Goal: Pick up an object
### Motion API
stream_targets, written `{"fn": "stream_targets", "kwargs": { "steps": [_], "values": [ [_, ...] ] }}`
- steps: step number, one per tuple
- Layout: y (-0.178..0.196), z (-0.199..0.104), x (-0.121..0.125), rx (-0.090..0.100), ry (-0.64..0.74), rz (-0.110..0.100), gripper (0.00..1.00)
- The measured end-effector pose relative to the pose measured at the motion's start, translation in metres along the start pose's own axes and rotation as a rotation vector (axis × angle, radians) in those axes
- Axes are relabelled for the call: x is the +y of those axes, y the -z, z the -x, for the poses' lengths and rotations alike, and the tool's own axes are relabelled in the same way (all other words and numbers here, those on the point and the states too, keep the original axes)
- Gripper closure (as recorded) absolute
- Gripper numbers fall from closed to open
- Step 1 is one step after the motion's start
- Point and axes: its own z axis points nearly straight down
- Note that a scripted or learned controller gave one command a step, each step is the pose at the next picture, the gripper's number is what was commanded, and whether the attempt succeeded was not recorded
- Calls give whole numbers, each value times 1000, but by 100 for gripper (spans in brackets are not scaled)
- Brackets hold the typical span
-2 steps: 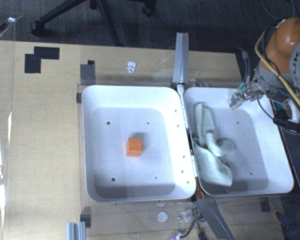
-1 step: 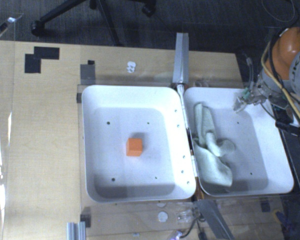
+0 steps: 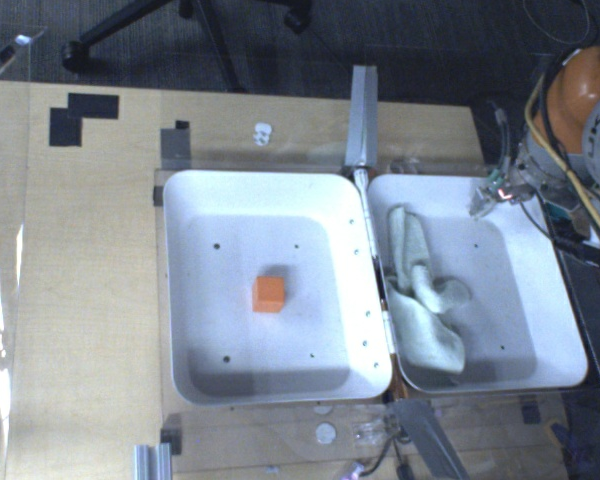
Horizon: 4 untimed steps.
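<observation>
Bins sit side by side across the middle of the frame, on a light wood bench (image 3: pixel 90 298). At the centre of the left bin (image 3: pixel 195 353) rests a small orange cube (image 3: pixel 269 294), alone on the white floor and well apart from every wall. In the right bin (image 3: pixel 540 353) lies a pale, crumpled cloth (image 3: pixel 425 303), stretched along the left wall from the upper part of the bin down toward the lower edge, with one fold reaching out toward the bin's middle.

The arm (image 3: pixel 585 98) enters at the upper right of the frame, its orange band showing near the corner, with yellow and black cables looped around it. The gripper (image 3: pixel 488 196) hangs over the upper right part of the right bin, near the top rim, well apart from the cloth and far from the cube. It is small and partly lost among cables here, so whether it is parted or closed I cannot tell; nothing can be made out in its grasp.

A grey metal bar (image 3: pixel 361 118) runs up from the seam between the bins toward the top of the frame. On the bench at upper left are black tape marks (image 3: pixel 80 116), and a small white scrap (image 3: pixel 263 134), perhaps paper, lies just above the left bin. Beyond the bench, at the top, dark carpet carries the black legs of a chair base (image 3: pixel 190 3)
</observation>
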Motion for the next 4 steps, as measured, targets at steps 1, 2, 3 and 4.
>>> {"fn": "stream_targets", "kwargs": {
  "steps": [1,2,3,4],
  "values": [
    [13,0,3,-5,4,6,100],
    [25,0,6,-9,7,13,100],
    [38,0,8,-14,10,19,100],
    [-11,0,-2,5,457,-3,100]
  ]
}}
